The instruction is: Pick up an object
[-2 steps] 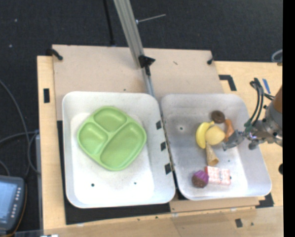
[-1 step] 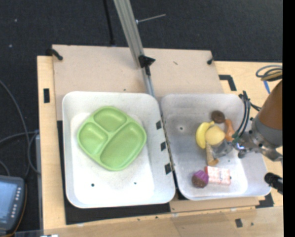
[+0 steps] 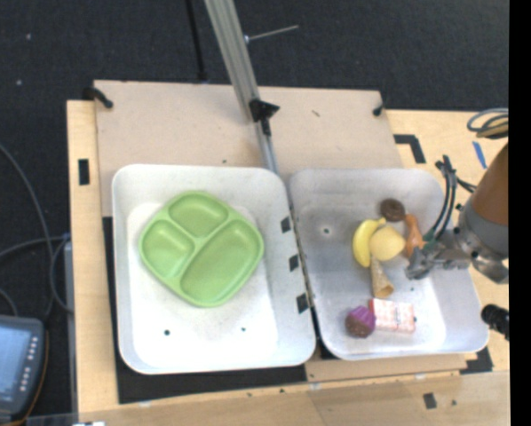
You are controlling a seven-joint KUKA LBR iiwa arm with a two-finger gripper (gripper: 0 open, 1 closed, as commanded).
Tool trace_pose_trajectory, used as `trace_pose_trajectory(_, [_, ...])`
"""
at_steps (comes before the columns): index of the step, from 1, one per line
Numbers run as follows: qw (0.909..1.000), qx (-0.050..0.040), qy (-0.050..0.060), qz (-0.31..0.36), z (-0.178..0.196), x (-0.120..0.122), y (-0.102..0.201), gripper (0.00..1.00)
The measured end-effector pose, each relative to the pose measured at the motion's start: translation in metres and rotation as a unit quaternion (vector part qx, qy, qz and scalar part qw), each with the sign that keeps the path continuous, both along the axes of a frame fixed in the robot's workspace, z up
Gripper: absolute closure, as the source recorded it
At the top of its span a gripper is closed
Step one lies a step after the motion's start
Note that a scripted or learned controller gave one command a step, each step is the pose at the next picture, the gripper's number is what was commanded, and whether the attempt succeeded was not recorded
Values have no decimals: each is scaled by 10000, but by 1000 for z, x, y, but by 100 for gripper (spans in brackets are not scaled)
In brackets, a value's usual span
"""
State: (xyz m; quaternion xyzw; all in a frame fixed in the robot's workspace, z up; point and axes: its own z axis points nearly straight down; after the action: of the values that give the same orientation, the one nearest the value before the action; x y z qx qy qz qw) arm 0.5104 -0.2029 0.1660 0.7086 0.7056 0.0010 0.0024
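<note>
The hand (image 3: 423,264) hangs low over the right bin (image 3: 336,193), at the right edge of a cluster of toy food; whether it is clenched or released cannot be told. Nearest, just to its left, lies a slim orange carrot-like piece (image 3: 412,232), its long axis running up-down, with a pale yellow ball (image 3: 388,244) and banana (image 3: 364,241) beyond it.
</note>
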Motion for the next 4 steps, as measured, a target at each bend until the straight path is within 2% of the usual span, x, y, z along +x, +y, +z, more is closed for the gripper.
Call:
trace_pose_trajectory(1, [10000, -7, -15, 42, 60, 9, 3, 100])
trace_pose_trajectory(2, [10000, -2, 1, 40, 84, 11, 2, 100])
trace_pose_trajectory(4, [10000, 13, 11, 60, 90, 62, 104, 100])
